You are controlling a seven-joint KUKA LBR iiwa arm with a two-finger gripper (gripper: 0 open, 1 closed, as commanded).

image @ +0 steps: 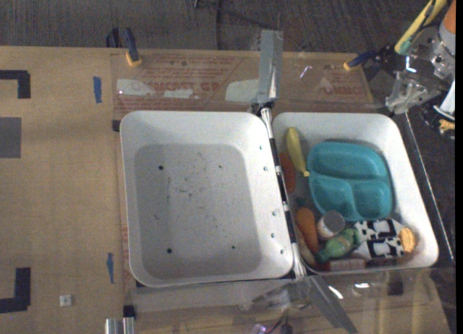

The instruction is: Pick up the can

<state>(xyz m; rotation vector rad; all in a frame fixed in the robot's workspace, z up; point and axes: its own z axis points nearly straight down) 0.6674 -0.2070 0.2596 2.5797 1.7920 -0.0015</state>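
Leftmost, a white bin (195, 202) is sitting beside its twin (416, 181), where the can (332, 222) is standing just below a teal tray (351, 177), near a carrot (307, 228). Farther right, the gripper (405, 97) is hanging outside the bins' upper corner; whether its jaws are apart, I cannot tell.

The flat brown cardboard-covered table (58, 181) carries two shallow white plastic bins touching side by side, the left bin (137, 130) and the right bin (418, 181), plus short blue tape strips (97, 89) near its left part.
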